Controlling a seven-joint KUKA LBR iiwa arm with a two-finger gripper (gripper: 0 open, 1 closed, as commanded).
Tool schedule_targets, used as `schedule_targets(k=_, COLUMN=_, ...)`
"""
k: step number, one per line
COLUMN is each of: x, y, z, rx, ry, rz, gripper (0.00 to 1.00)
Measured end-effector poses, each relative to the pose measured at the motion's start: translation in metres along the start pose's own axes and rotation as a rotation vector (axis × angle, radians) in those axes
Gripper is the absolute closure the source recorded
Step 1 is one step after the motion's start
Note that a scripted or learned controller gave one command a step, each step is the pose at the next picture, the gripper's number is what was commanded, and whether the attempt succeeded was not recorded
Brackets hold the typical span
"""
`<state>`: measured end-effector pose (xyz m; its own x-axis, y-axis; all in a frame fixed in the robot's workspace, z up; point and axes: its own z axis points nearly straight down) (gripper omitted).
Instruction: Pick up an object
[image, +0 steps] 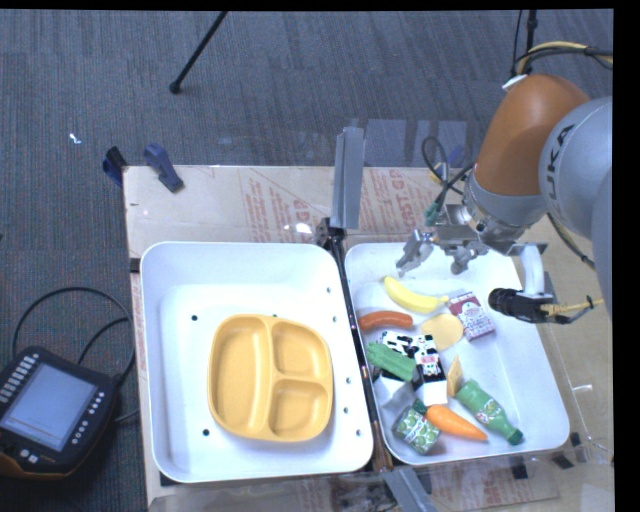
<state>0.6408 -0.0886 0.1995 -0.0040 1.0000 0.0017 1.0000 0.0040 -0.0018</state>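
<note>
Toy food pieces sit heaped in the right shallow white bin (545, 370), none lifted: a yellow plastic banana (412, 296) near the bin's far left, a brown sausage (385, 321) just in front of it, a small red-and-white carton (472, 315) to the banana's right, and a pale yellow round piece (446, 330) touching that carton's left side. Below those, a green flat piece (388, 360) lies against a black-and-white cow-print carton (418, 352), with an orange carrot (455, 422) and a green bottle (488, 410) side by side toward the near edge, and a green patterned packet (414, 427) at the near left of the pile. Grey arm with orange band (525, 140) comes in from the right; its two-finger gripper (440, 255) hangs over the far part of the right bin, just above and behind the banana, jaws spread apart with nothing between them. A black cylindrical part (512, 302) with a cable sticks out near the bin's right wall. Left shallow white bin (165, 300) holds a yellow three-compartment plastic tray (270, 378), lying flat about centre. Both bins rest on a cardboard-topped counter (230, 200). On the grey carpet floor at lower left sits a black handheld control pendant (45, 410) with a screen.
</note>
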Motion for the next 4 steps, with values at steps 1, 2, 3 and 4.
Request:
schedule_targets(k=1, x=0.007, y=0.002, z=0.112, rx=0.000, ry=0.000, rz=-0.159, gripper=0.00)
schedule_targets(k=2, x=0.006, y=0.004, z=0.099, rx=-0.007, ry=0.001, rz=-0.154, gripper=1.00)
schedule_targets(k=3, x=0.004, y=0.005, z=0.088, rx=-0.009, ry=0.003, rz=-0.149, gripper=1.00)
schedule_targets(k=4, x=0.004, y=0.005, z=0.088, rx=-0.008, ry=0.003, rz=-0.148, gripper=0.00)
